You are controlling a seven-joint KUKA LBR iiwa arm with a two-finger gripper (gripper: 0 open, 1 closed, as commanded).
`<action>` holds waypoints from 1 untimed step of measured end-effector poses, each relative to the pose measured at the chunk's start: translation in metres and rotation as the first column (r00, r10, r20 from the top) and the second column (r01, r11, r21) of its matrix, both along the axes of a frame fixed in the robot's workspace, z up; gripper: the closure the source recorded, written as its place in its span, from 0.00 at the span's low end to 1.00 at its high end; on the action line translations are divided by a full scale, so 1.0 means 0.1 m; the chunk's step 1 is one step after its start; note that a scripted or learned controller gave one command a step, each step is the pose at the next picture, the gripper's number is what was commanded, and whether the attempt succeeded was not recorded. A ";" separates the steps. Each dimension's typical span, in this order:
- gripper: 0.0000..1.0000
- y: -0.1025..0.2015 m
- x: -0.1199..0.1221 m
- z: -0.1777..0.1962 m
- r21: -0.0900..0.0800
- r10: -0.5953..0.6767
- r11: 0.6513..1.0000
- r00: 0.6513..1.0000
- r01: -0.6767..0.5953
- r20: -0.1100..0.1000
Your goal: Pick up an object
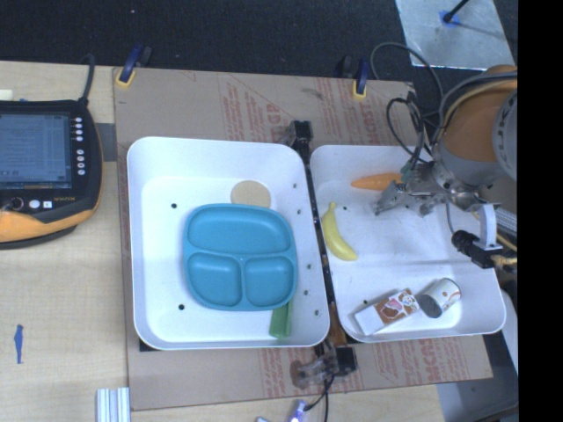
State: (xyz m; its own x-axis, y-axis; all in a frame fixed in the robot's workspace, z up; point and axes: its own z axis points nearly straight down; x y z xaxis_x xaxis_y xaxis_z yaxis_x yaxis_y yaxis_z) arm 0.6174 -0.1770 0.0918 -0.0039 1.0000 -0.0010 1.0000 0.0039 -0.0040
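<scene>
Left bin (141, 236), toward the bench's left side: a blue divided plate (239, 255) is lying flat, a tan disc (252, 192) is sitting at its far edge, and a green piece (281, 322) is peeking out at the near right corner.

Right bin (422, 244): a yellow banana (336, 234) is lying against the left wall, long axis running far-to-near and bowed a little toward the wall. A flat printed packet (384, 311) and a small cylinder (438, 297) are resting along the near edge.

Likely target: the orange carrot (376, 181), lying near the bin's far edge, long axis roughly parallel to that edge, one tapered end pointing toward the left bin.

The end effector (410, 197) is hanging just beside the carrot's right end (cables are cluttering this spot); its fingers look splayed apart, with nothing visible between them.

Risks, as judgement: closing from the end rather than across the carrot's width could be squeezing it out along its axis; descending slightly off-line could be nudging it against the far wall; a tapered, smooth body may be slipping on lift.
</scene>
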 end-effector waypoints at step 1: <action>0.00 -0.36 -1.37 0.00 0.000 0.000 1.000 1.000 0.000 0.000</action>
